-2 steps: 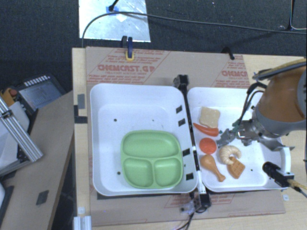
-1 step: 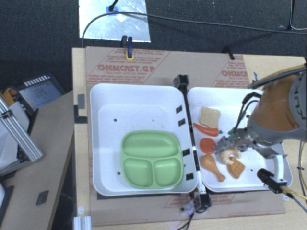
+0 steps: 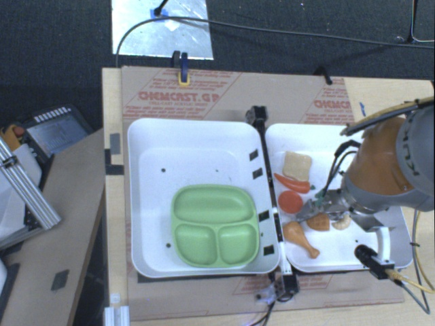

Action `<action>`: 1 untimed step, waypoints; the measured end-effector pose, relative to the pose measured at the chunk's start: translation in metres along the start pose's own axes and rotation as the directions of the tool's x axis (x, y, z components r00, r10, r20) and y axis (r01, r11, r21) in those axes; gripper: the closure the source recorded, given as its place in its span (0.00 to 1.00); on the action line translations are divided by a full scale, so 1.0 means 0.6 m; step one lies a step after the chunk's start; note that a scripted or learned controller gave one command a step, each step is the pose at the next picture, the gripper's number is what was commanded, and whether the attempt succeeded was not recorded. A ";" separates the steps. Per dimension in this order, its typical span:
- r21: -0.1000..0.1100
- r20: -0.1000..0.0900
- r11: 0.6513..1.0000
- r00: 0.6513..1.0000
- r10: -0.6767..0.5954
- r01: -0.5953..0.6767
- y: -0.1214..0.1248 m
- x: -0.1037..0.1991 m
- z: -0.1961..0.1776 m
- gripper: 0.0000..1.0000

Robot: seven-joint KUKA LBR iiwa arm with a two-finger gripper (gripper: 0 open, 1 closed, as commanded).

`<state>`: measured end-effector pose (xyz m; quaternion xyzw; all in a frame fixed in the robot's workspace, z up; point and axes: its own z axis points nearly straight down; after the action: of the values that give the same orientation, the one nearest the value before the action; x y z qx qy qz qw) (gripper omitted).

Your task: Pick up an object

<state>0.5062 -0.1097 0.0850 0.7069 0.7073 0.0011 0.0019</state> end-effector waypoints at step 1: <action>0.001 -0.001 1.000 1.000 -0.001 0.001 0.000 0.001 -0.017 1.00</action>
<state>0.5059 -0.1091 0.0954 0.7067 0.7075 0.0011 0.0011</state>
